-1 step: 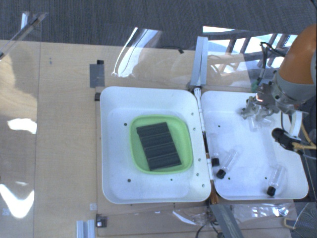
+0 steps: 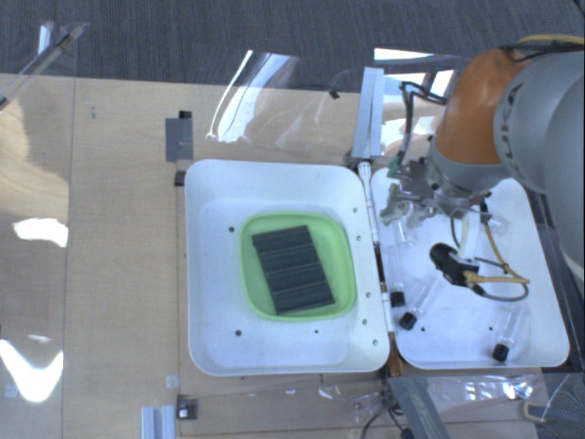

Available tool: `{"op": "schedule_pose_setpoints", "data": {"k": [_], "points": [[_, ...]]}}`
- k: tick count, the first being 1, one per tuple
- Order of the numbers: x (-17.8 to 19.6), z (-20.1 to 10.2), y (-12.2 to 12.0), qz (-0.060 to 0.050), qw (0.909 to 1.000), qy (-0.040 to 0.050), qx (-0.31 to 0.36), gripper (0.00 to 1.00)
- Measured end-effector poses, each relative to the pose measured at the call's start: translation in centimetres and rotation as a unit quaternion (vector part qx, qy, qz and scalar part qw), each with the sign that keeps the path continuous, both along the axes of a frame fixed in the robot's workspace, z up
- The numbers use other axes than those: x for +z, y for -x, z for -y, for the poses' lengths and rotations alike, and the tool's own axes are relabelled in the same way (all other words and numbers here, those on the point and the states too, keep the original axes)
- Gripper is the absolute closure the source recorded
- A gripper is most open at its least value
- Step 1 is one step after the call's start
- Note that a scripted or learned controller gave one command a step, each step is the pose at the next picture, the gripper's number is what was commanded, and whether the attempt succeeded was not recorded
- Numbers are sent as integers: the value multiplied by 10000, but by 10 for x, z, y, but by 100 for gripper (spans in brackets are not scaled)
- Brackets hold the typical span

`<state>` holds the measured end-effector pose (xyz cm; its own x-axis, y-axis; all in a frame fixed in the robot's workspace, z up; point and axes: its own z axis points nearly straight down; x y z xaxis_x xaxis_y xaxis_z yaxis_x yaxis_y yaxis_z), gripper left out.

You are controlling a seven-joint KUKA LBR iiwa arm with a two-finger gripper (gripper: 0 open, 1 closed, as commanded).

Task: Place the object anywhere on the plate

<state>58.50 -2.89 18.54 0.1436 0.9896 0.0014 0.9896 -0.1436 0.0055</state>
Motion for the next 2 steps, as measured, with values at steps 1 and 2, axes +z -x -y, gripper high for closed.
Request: {"op": "schedule_pose_setpoints", "data": {"k": [1, 2], "points": [[-1, -78, 19, -8, 9945, 2, 1048, 100], [-1, -78, 19, -7, 9946, 2, 1042, 0]]}}
